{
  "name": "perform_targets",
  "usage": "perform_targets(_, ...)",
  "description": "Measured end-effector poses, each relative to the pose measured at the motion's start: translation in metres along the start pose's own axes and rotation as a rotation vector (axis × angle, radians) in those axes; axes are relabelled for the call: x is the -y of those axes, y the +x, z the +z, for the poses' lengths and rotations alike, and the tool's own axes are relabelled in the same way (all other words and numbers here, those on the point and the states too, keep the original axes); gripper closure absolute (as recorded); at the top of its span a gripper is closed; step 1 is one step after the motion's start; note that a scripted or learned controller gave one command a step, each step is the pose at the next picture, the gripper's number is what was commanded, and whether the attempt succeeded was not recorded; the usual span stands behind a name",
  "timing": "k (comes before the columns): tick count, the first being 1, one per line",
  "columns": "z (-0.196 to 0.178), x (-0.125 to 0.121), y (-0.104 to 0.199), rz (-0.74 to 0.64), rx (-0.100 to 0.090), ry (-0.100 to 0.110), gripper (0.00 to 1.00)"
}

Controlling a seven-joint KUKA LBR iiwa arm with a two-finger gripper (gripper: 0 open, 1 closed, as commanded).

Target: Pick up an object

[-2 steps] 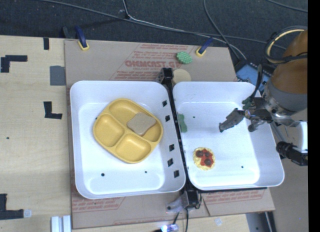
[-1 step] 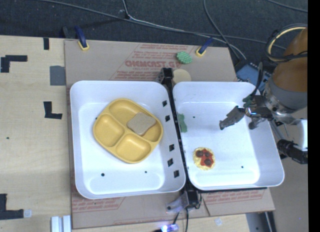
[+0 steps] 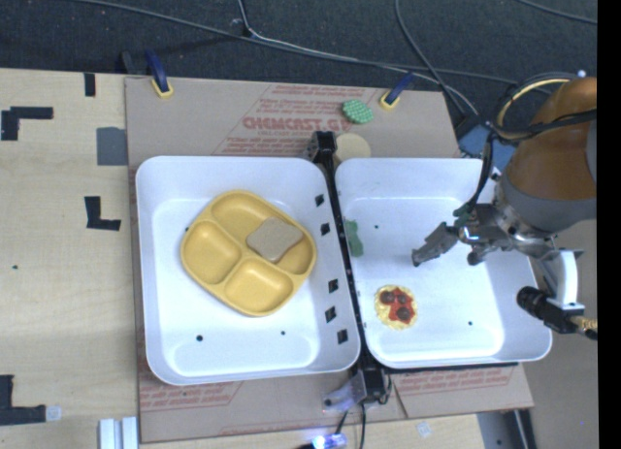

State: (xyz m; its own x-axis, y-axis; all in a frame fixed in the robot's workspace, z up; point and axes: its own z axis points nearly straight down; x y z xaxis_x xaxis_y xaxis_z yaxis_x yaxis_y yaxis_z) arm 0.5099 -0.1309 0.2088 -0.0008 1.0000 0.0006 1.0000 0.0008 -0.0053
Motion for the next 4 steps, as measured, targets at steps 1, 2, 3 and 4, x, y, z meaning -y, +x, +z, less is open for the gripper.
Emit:
perform_targets(1, 0.058, -0.009, 0.003, 0.0, 0.0, 0.001, 0.0)
perform_targets(2, 0.102, -0.007, 0.006, 0.0, 0.0, 0.002, 0.0)
perform_targets(3, 0.09, -0.008, 0.006, -0.001, -0.001, -0.002, 1.0)
perform_targets(4, 0.026, -0.01, 0.006, -0.001, 0.002, -0.01, 1.0)
